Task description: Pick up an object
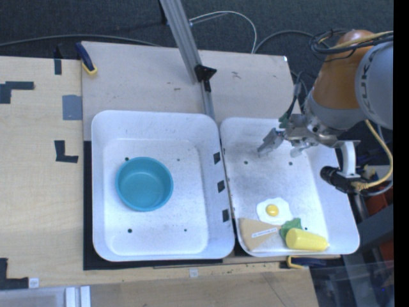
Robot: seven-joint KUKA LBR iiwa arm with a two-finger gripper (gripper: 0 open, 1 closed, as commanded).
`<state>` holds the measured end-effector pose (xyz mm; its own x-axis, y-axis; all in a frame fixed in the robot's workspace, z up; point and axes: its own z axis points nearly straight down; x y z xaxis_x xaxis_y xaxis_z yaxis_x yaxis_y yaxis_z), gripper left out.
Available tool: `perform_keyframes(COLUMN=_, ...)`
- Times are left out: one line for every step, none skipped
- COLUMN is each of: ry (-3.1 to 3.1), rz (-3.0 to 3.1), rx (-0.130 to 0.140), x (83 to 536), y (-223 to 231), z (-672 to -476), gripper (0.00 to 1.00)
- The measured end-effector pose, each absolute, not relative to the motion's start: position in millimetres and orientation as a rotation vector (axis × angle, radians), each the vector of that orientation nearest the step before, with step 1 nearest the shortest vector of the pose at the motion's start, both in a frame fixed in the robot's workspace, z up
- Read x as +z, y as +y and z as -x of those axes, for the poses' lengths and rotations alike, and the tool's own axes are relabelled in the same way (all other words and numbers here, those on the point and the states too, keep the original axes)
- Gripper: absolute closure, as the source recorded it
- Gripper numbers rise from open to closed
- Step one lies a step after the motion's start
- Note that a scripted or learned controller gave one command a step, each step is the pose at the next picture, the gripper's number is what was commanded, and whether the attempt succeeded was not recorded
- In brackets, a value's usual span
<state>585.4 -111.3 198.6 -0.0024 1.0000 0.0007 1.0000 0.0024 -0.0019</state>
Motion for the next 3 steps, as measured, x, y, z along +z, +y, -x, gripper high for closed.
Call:
perform_keyframes(ry=-2.223, rz=2.218, rx=0.001, x=199, y=-111, z=-585.5, gripper=0.00)
perform_keyframes(ry=-2.220, rz=2.217, rx=0.007, x=150, y=-103, z=-580.3, gripper=0.00)
perform_keyframes(ry=-2.220, rz=2.216, rx=0.008, x=106, y=-99, z=-579.7, gripper=0.00)
